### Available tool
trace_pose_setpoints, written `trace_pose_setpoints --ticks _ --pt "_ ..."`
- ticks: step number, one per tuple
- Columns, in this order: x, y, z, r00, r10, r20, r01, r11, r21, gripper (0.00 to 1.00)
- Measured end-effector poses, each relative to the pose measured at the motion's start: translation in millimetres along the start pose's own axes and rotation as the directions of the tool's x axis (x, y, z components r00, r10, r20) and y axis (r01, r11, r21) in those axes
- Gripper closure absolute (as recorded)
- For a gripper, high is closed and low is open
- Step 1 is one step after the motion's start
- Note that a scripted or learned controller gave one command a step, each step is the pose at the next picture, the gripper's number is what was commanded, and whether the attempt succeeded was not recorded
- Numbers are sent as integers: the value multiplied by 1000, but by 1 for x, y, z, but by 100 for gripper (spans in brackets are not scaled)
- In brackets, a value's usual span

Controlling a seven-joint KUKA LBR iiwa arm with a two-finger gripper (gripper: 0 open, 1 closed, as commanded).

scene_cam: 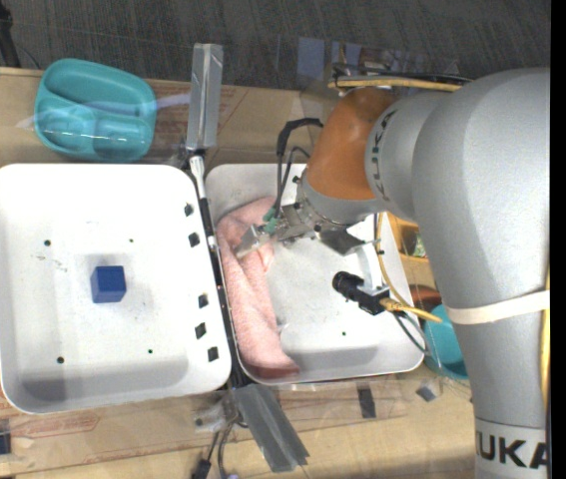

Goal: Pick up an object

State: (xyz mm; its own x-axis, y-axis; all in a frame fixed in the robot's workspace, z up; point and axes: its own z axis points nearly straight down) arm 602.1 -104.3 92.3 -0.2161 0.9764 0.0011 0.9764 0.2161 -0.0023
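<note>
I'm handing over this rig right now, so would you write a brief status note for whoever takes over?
Hand: down in the right bin, at the upper end of the pink cloth; finger state unreadable.
Pink cloth: lies along the right bin's left wall, not lifted.
Blue cube: alone in the left bin, untouched.
Done: arm is at the cloth.
Left: secure a grasp and lift.
</note>
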Motion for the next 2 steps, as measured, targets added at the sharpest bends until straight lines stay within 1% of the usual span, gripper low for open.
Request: trace_pose_setpoints --ticks 1,2 --pt "0 1 -10 1000 -3 0 3 1000 0 100" --pt "25 57 -100 994 113 1 -113 994 -1 100"
